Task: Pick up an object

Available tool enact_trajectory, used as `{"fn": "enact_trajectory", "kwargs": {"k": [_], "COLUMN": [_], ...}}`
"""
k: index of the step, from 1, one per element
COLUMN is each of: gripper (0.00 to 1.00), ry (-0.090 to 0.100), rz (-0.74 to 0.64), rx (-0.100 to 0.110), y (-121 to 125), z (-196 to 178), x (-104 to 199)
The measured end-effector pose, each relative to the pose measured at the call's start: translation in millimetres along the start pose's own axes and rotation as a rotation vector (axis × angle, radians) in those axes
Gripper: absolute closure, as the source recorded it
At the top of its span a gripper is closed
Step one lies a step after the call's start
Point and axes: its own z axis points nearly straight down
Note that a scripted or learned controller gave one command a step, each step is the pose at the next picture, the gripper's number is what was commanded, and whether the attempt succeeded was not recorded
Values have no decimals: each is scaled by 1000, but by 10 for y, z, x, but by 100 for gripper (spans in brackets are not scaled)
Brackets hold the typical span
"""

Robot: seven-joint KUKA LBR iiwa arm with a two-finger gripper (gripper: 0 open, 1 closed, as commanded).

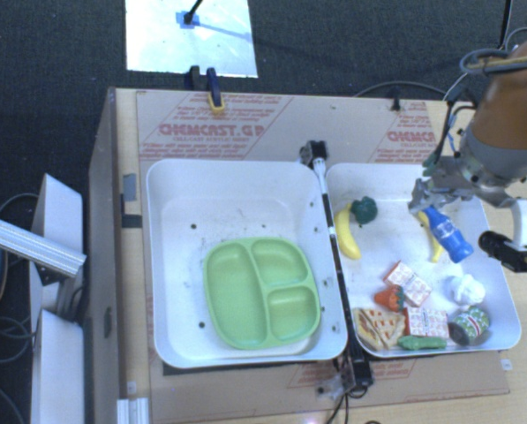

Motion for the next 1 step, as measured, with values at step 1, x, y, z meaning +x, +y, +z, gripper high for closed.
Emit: {"fn": "enact_trajectory", "kwargs": {"k": [1], "gripper": [100], "ry": [1], "rz": [-2], "rx": [0], "y": [-28], "z": [-127], "x": [86]}}
